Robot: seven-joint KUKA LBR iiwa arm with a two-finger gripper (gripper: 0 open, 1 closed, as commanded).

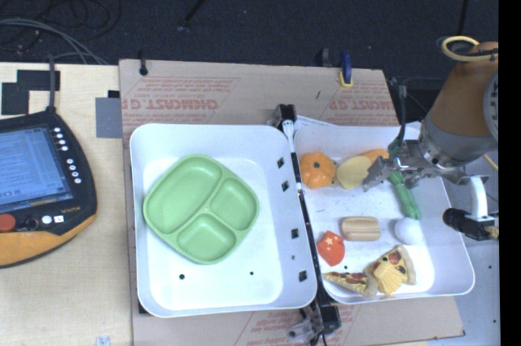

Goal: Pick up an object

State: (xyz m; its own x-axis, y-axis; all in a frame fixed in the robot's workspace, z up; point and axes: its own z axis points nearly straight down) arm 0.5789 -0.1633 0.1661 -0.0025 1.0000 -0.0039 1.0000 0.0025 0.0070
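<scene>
My gripper (396,175) hangs low over the back of the right bin (456,271), open, its fingers spread apart. The upper end of a green stick-shaped toy (406,199) lies right beneath it, and the rest of the toy runs toward the front. Just left of the gripper sit a pale yellow potato-like toy (353,171) and an orange pumpkin (317,170). An orange piece (376,155) peeks out behind the potato. Whether the fingers touch the green toy cannot be made out.
The right bin also holds a hot-dog bun (361,228), a white egg (408,231), a red piece (330,247), a pizza slice (347,281) and a yellow wedge (391,269). The left bin (163,287) holds a green divided plate (201,208). A teach pendant (37,181) lies far left.
</scene>
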